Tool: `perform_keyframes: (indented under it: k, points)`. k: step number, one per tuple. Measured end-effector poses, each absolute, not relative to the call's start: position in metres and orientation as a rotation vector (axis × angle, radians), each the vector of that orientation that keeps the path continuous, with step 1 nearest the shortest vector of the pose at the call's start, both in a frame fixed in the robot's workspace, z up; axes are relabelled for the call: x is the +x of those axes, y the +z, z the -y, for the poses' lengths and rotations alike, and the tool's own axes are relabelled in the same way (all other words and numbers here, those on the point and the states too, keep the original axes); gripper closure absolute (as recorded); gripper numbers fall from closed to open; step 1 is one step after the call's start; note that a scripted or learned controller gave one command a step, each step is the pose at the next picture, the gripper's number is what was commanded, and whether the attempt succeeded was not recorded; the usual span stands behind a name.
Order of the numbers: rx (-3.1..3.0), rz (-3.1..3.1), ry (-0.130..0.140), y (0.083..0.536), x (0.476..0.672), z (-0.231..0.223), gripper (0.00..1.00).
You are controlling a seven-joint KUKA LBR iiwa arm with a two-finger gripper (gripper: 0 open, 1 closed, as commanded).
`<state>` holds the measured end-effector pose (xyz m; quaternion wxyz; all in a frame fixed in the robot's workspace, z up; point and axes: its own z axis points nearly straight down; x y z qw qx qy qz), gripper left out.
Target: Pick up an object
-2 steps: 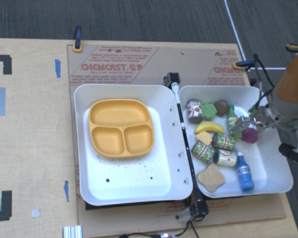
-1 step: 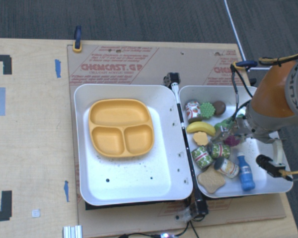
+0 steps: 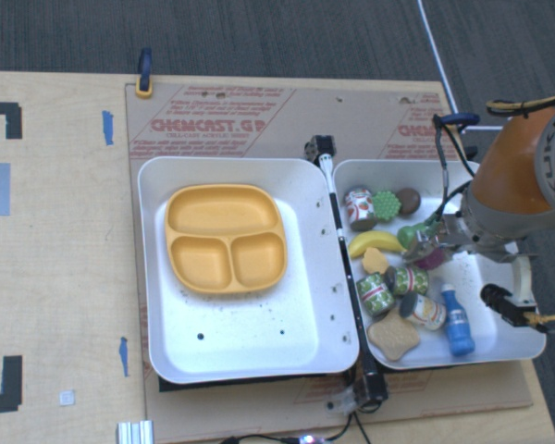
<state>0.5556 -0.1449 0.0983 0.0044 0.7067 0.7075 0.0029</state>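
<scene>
The right bin (image 3: 499, 345) holds several small toy foods: a yellow banana (image 3: 375, 242), a red and white can (image 3: 359, 207), a green bumpy piece (image 3: 386, 203), a brown ball (image 3: 408, 200), a blue bottle (image 3: 458, 322) and a slice of toast (image 3: 393, 338). My gripper (image 3: 434, 242) is low in the middle of this bin, right beside a green piece (image 3: 411, 237) and above a purple piece (image 3: 435, 260). The wrist hides how it meets them.
A yellow divided plate (image 3: 227, 239) lies in the left bin (image 3: 250, 340). Two green-labelled cans (image 3: 376, 292) and a pale can (image 3: 428, 313) crowd the right bin's middle. A black divider with a cable (image 3: 333, 211) runs between the bins.
</scene>
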Motion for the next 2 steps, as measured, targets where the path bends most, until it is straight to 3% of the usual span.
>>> perform_keyframes:
  k: [1, 2]
  points:
    - [2.218, -2.223, 0.003, 0.185, 0.54, 0.079, 1.0]
    - [2.219, -2.223, 0.002, 0.206, 0.567, 0.016, 1.0]
